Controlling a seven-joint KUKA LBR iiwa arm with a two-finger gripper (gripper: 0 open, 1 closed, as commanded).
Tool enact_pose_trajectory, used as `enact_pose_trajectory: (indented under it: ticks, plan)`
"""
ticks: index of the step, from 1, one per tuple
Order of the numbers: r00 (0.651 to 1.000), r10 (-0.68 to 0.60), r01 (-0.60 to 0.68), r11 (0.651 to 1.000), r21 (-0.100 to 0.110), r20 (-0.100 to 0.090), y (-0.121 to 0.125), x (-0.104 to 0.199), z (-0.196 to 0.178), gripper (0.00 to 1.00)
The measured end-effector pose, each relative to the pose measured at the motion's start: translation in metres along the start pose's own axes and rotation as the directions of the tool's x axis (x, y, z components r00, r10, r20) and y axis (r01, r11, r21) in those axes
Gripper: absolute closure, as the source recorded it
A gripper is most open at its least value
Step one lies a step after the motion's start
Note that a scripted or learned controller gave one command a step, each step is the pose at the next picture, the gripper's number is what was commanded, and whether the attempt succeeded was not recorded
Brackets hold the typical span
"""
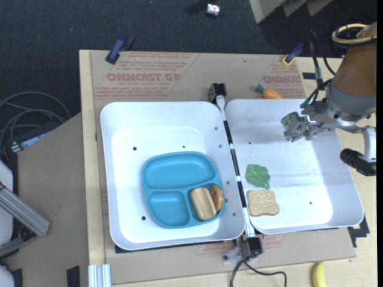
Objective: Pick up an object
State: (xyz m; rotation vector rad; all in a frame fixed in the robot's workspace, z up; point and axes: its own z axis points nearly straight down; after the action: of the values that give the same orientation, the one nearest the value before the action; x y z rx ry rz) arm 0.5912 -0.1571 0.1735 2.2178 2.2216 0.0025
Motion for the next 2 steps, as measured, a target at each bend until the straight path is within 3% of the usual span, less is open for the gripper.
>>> enact_pose_trajectory:
  ticks: [1,2]
  plan:
    - [1.0,0.0,0.0,1.0,0.004,-0.002,-0.023,0.061,-0.037,1.0]
    - [1.0,0.001,-0.001,1.0,0.005,-0.002,-0.047,0.099,-0.052,1.0]
